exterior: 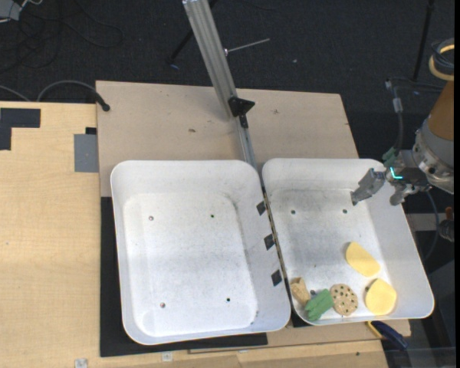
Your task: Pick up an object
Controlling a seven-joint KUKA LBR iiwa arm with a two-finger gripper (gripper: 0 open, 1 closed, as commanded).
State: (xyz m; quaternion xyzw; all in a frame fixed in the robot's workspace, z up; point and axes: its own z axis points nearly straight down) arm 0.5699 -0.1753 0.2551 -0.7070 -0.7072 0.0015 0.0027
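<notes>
Over the right bin's (322, 182) far right edge you see the gripper (381, 185), its two fingers spread apart with nothing between them. Near this bin's front edge lie two yellow pieces (363, 259) (380, 297), a round cookie (343, 299), a green object (319, 305) and a small tan piece (299, 289), all well apart from the gripper.

Five objects lie in the right bin (322, 205), grouped at its near end. Two flat yellow pieces: one (362, 259) mid-right, one (380, 297) nearer the front corner, apart. A round speckled cookie (343, 299) lies flat, just beside a green item (319, 305). A small tan block (299, 289) sits at the front-left corner.
</notes>
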